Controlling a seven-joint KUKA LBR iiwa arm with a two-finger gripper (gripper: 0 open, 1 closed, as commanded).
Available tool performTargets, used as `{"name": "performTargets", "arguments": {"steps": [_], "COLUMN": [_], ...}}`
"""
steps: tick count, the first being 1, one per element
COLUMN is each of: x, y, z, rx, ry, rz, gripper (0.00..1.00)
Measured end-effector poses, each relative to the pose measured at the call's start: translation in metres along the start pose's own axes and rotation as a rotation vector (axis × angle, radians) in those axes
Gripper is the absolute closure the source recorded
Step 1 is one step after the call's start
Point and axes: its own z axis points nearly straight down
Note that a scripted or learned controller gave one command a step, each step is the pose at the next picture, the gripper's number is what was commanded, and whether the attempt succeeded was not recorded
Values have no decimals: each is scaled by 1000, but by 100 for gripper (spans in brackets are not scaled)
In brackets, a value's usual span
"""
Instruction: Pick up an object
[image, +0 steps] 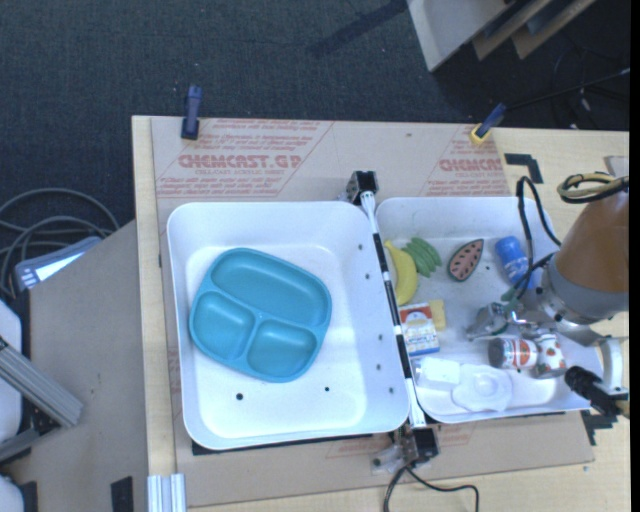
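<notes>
Arm: the grey arm with its orange band (598, 240) reached in from the right, low over the right bin (440, 215).
Gripper: the gripper (497, 322) sat among the items near the bin's middle; whether it was spread or pinched could not be told from this slanted view.
Nearest object: a red-and-white can (522, 354) lay on its side just below the gripper, probably the target, though nothing showed it held.
Other contents: a yellow banana (404, 276) and green vegetable (424, 254) lay by the divider, a watermelon slice (465, 260) and blue bottle (511, 256) farther back, a small carton (419, 328) and clear white packaging (470, 385) toward the front.
Left bin: it (200, 225) held a blue divided plate (260, 314), well apart from the arm.
Risk: the can could roll off the fingertips, since it lay on its curved side.
Second risk: crowding meant the descent might nudge the packaging or catch two things at once.
</notes>
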Motion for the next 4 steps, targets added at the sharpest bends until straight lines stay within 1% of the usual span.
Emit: {"name": "performTargets", "arguments": {"steps": [1, 2, 3, 4], "x": [0, 0, 35, 35], "y": [1, 0, -33, -30], "z": [-10, -10, 0, -12], "rx": [-3, -2, 0, -9], "ry": [-1, -1, 0, -3], "rz": [1, 1, 0, 1], "gripper": [100, 0, 0, 100]}}
